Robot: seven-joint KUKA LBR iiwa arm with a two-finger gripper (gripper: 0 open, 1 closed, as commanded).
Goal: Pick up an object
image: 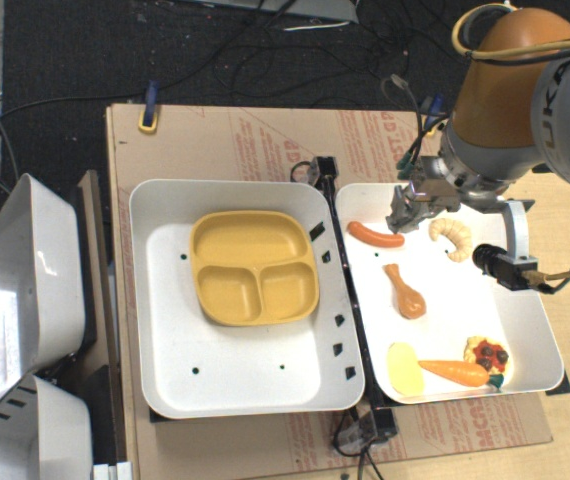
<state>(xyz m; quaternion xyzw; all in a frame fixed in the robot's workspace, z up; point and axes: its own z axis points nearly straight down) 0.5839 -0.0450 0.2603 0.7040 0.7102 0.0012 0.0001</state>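
The right bin (525,318) holds several toy foods. A red sausage (375,235) lies at its far left, with a pale croissant (452,236) to its right. Nearer the front are a tan drumstick (405,293), a yellow slice (403,368), an orange carrot (455,372) and a small piece with red and dark toppings (488,354). My gripper (408,211) hangs low over the bin's far side, just above the sausage's right end and left of the croissant. I see nothing held in it.
The left bin (165,368) holds a yellow three-compartment plate (255,268). A black divider (340,268) runs between the bins. A black fitting with a cable (505,265) sticks out on the arm's side over the right bin. White containers (25,288) stand at far left.
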